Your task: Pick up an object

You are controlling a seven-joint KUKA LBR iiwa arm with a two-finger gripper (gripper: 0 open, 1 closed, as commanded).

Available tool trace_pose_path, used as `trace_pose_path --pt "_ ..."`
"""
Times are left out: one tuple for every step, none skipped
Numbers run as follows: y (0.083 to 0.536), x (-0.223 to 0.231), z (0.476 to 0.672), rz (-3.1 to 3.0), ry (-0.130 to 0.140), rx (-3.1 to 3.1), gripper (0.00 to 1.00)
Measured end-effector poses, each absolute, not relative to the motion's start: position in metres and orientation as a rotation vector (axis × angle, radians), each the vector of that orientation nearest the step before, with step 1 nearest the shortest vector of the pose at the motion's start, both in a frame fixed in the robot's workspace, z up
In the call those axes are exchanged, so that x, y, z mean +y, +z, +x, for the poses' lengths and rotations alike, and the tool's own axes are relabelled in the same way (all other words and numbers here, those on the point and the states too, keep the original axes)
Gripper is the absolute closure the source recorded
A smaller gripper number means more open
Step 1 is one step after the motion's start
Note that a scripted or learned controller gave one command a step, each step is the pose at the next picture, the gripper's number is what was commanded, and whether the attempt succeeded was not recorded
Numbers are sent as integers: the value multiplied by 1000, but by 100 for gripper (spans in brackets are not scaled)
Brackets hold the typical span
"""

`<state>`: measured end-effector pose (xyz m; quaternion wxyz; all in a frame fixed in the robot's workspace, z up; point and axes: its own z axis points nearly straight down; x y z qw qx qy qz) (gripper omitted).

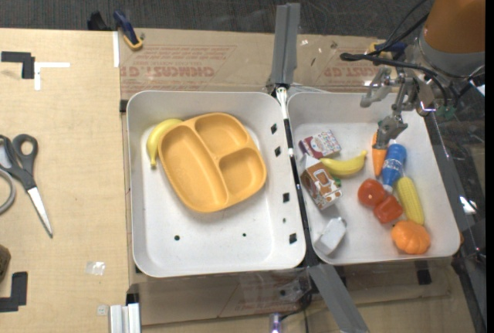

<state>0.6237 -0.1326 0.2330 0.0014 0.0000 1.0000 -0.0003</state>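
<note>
White plastic is what I see first on my feed: two shallow bins side by side on the pale wooden bench (62,192). From the one overhead camera, the left bin (154,246) carries an orange divided plate (212,161) with three compartments, and a yellow banana (158,137) curls against the plate's upper left rim, touching it.

I see the right bin (363,246) holding the clutter. A small red-and-white packet (321,144) lies near its upper left, a second, smaller banana (345,164) just below it, then a brown carton (322,186) and a pale grey block (332,236) toward the near left corner. On the right side I make out a carrot (377,157) beside a blue bottle (393,164), a red tomato-like piece (370,191) touching another red piece (388,209), a yellow corn cob (410,200) and an orange fruit (411,238) at the near right corner.

My arm comes in from the upper right, its orange band (463,3) high in the picture. The tool (391,125) hangs over the far part of the right bin, its tip just above the carrot and bottle. I cannot tell how far its fingers are parted, and I see nothing gripped in it.

Scissors (27,173) lie on the bench at the left, well apart from the bins.
</note>
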Motion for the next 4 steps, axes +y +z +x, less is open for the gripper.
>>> trace_pose_path --pt "97 -170 600 -78 -1 3137 0" --pt "95 -153 661 -159 -2 3130 0" --pt "95 -212 612 -357 -3 3115 0" --pt "93 -222 527 -220 -2 3128 0"
